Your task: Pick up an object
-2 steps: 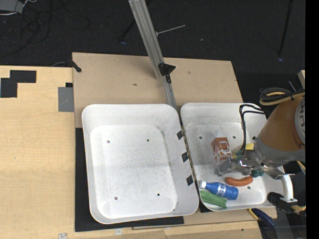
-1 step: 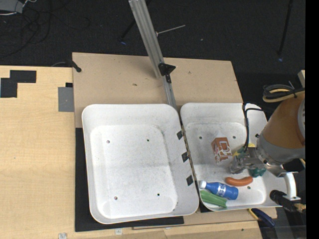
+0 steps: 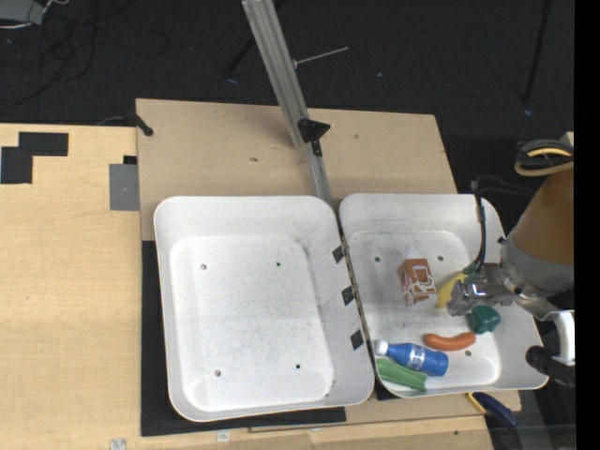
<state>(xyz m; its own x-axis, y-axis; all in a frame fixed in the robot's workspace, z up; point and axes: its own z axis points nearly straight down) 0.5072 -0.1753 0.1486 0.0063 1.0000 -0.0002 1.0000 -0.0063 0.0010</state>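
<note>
Overhead slanted view of tabletop (image 3: 394, 148) bearing two shallow white bins side by side. Left bin (image 3: 248, 303) beside right bin (image 3: 412, 223), rims touching along the middle.

Grey arm with orange band (image 3: 553, 223) entering from the right, end effector (image 3: 466, 291) lowered into the right bin near its right wall. Finger state: cannot tell, metal parts too small and cluttered to read.

Objects, all in the right bin:
- Brown-and-white small box (image 3: 414, 280), just left of the end effector, apart from it.
- Yellow object (image 3: 447, 290), between box and end effector, touching or nearly touching the latter.
- Dark green object (image 3: 485, 320), just below the end effector.
- Orange carrot-shaped object (image 3: 449, 341), near, below.
- Blue bottle with white cap (image 3: 414, 357) and light green object (image 3: 403, 376), at the front rim, well below.

Nothing visibly between the fingers.
</note>
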